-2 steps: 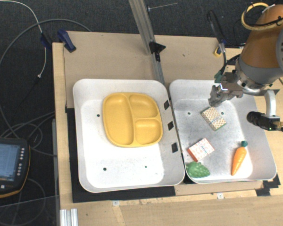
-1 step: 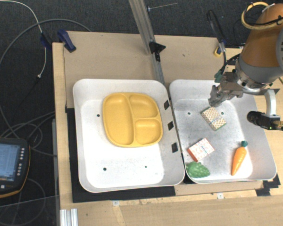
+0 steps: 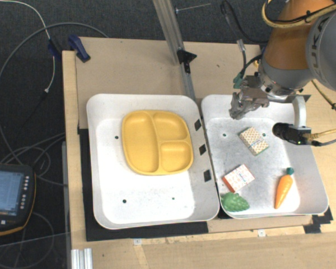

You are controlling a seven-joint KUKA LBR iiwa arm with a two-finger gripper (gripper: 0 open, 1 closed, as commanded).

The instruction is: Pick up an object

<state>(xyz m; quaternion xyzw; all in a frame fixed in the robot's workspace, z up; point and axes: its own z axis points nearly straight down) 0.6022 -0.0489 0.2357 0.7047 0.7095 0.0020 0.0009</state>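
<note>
- A screen (image 3: 8, 198) is seen on the floor at the far left, at about 8 o'clock from the bench.
- Two white bins are set side by side on the bench.
- A yellow plate (image 3: 157, 142) with three parts is laid in the left bin (image 3: 151, 209), a little toward 12 o'clock of its middle.
- A silver pole (image 3: 173, 35) is slanted up toward 12 o'clock from the gap between the bins.
- Four small things are laid in the right bin (image 3: 311, 184).
- A green toy (image 3: 235, 202) is found at 7 o'clock in that bin, by the near rim.
- A red and white box (image 3: 238, 178) is touching it at 12 o'clock.
- A checked box (image 3: 253, 140) is found near the bin's middle.
- An orange carrot (image 3: 284, 189) is laid at 5 o'clock, well apart from the boxes.
- The gripper (image 3: 239, 112) is hung over the bin at 11 o'clock, near the checked box.
- Nothing is seen held by it. It cannot be told if it is apart or together.
</note>
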